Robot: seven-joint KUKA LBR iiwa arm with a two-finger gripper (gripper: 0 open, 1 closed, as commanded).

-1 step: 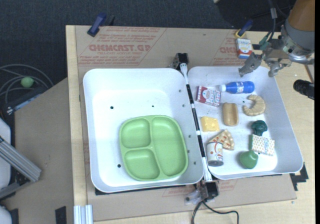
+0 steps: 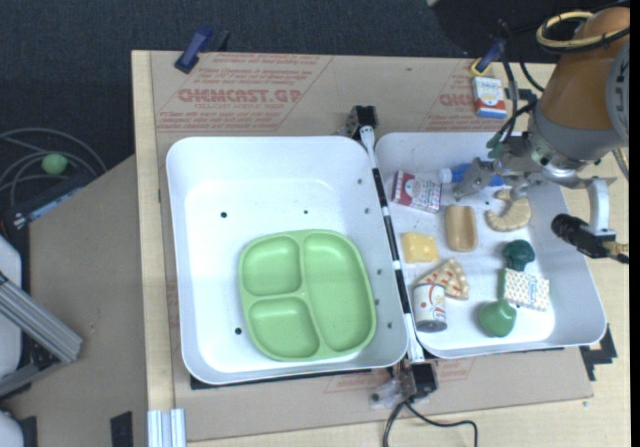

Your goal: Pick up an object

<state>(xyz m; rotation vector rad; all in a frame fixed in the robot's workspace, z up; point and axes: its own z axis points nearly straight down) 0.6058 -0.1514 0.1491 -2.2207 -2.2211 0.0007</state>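
1. Up at the right bin's (image 2: pixel 590 320) far side, the end effector (image 2: pixel 497 173) hangs low over the toys; whether it is clenched or released, I cannot tell, since the wrist blurs it.
2. Just beside it lie a tan ring piece (image 2: pixel 510 212) and a bread roll (image 2: pixel 460 227), with a red-and-white packet (image 2: pixel 416 191) near the divider.
3. Nearer the front sit a pizza slice (image 2: pixel 447 281), a can (image 2: pixel 430 309) and a green ball (image 2: pixel 496 318).
4. Across in the left bin (image 2: pixel 200 185) rests a green divided plate (image 2: pixel 303 293).
5. Part of the arm (image 2: pixel 585 75) is cut off at the right edge.

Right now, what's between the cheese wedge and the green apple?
In the camera view, the pizza slice lies between the cheese wedge and the green apple, in the right bin.
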